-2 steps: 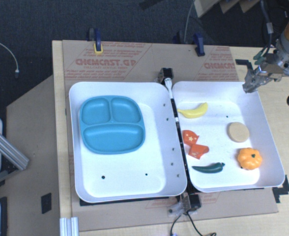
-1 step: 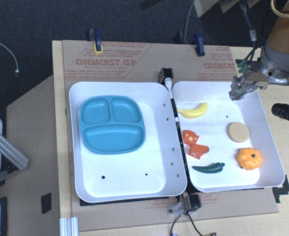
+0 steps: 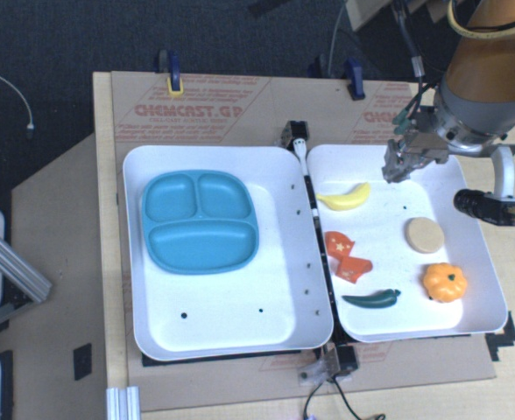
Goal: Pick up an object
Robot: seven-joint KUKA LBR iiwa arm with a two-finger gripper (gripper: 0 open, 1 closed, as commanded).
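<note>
The arm (image 3: 490, 68) is built of rounded grey housings, with a glossy orange band (image 3: 500, 11) fitted above the wrist. A silver-grey flange is seen below the band. The end effector (image 3: 404, 166) is a compact dark grey metal assembly, blurred in detail. Thin dark cables (image 3: 412, 51) are routed along the arm's left side toward the end effector.

A brown board-topped bench (image 3: 240, 112) printed with red lettering carries two shallow white bins side by side. The left bin (image 3: 275, 322) and right bin (image 3: 476, 318) meet along a dark seam, and two blue clamps (image 3: 172, 68) grip the board's far edge.
</note>
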